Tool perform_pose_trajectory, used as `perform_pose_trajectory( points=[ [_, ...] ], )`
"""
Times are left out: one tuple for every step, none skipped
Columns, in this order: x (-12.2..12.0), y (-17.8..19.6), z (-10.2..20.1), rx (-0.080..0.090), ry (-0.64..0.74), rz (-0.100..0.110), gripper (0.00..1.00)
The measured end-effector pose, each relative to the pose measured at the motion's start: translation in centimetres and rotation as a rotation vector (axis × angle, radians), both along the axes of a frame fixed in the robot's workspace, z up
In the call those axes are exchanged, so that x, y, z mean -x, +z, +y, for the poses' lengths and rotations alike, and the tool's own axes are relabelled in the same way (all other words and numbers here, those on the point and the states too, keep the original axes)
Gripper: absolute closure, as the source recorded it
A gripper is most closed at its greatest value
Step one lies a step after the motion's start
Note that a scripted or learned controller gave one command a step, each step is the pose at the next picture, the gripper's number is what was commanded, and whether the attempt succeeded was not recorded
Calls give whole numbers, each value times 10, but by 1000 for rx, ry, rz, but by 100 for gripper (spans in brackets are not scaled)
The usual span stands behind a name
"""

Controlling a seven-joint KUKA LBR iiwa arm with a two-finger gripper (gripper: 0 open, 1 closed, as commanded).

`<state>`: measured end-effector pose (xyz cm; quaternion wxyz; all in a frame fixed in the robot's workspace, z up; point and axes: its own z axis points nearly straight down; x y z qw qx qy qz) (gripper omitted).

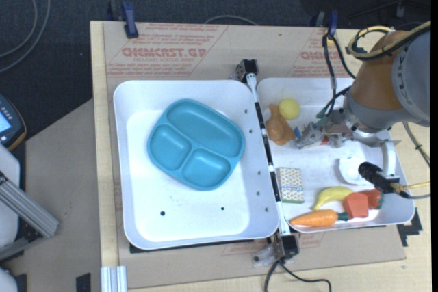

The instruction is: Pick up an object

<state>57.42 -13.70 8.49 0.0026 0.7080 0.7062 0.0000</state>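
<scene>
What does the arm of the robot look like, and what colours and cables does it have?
The arm is thick and rounded, with a grey body and an orange band above the wrist. Black and yellow cables loop beside it. The gripper is a small assembly of grey metal with some red parts.

Blue plate (196, 143) (white bins (137, 215)).

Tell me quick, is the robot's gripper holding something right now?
Gripper: it cannot be told whether it is open or closed. It sits low in the right bin beside the tan toy, with nothing visibly held.
</scene>
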Motion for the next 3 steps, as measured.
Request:
perform_pose_trajectory(
  points=[
    [-72, 1, -64, 2, 2, -4, 0],
    [-25, -1, -55, -5, 1, 8, 0],
    [-76, 0, -66, -1, 6, -3, 0]
  ],
)
